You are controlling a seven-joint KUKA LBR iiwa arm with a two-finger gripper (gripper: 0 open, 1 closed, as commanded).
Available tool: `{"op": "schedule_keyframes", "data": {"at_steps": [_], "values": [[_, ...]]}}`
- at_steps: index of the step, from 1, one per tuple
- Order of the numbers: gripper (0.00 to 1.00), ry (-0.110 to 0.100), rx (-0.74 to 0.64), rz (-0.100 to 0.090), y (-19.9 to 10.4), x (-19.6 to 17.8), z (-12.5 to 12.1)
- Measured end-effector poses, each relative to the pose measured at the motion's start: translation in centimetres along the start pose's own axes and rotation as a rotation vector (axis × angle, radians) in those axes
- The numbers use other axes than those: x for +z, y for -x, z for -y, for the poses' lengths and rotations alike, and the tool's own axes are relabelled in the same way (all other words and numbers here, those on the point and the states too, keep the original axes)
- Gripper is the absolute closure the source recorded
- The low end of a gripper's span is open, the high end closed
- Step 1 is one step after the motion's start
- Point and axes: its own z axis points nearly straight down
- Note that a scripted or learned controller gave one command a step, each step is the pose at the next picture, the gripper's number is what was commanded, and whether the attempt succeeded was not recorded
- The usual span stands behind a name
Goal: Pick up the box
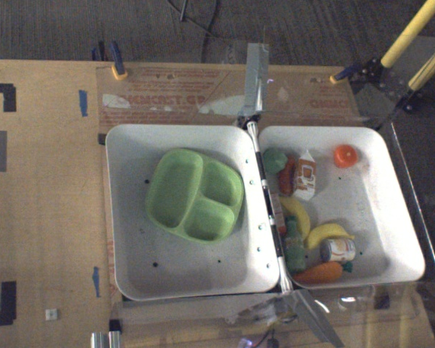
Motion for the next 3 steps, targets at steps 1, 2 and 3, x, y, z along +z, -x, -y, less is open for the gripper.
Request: {"op": "schedule_keyframes", "data": {"at_steps": [1,2,3], "values": [[0.0,0.0,0.0,0.0,0.0,0.0,0.0],[1.0,0.005,-0.004,0.002,-0.2,-1.1,-0.1],[0.0,0.004,-0.004,0.002,-0.2,-1.1,-0.1]]}}
